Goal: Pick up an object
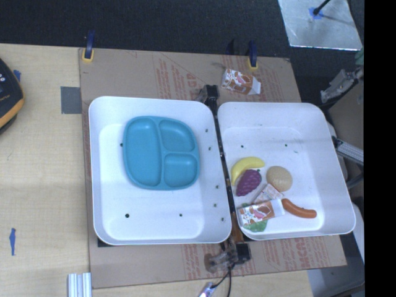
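Note:
The right bin (pixel 309 129) holds several small items near its front left corner. A yellow banana (pixel 246 165) lies beside a purple bunch of grapes (pixel 248 182). A round tan bread roll (pixel 279 178) sits to their right, with an orange-red sausage (pixel 300 210) in front of it. Two printed packets (pixel 258 213) lie at the front edge of that bin. The left bin (pixel 154 224) holds a blue divided plate (pixel 161 152).
Another printed packet (pixel 240 81) lies on the cardboard behind the right bin. Blue clamps (pixel 88 47) hold the cardboard at the back edge. A yellow and black device (pixel 8 98) sits at the far left of the bench.

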You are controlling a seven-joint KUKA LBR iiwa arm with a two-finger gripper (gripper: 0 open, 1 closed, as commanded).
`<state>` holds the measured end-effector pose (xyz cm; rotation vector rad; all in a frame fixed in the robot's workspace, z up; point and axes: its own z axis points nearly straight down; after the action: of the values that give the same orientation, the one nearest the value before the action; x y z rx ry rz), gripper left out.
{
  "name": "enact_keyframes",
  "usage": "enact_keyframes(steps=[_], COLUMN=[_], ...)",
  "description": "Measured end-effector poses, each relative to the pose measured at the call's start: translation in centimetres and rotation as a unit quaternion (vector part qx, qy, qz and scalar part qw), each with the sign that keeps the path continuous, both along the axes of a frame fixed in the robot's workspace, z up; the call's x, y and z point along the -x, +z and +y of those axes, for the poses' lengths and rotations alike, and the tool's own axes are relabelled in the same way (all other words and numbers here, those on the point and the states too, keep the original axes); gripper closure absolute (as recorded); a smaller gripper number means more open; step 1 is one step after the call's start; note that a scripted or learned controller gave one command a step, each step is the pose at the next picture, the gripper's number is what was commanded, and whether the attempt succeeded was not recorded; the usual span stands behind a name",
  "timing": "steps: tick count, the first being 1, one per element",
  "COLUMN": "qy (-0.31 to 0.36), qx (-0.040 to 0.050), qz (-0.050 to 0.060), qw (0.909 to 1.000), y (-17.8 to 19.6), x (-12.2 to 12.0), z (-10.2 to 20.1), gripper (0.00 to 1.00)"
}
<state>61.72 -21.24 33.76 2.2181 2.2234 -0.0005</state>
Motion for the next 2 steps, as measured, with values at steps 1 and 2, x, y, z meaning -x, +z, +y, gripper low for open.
enact_keyframes(steps=[1, 2], qy=[0.001, 0.000], qx=[-0.0007, 0.0001], qz=[0.003, 0.002], qw=[1.0000, 1.0000], y=[-10.6, -17.6], x=[3.8, 9.2], z=[6.5, 0.9], gripper=[0.00, 0.00])
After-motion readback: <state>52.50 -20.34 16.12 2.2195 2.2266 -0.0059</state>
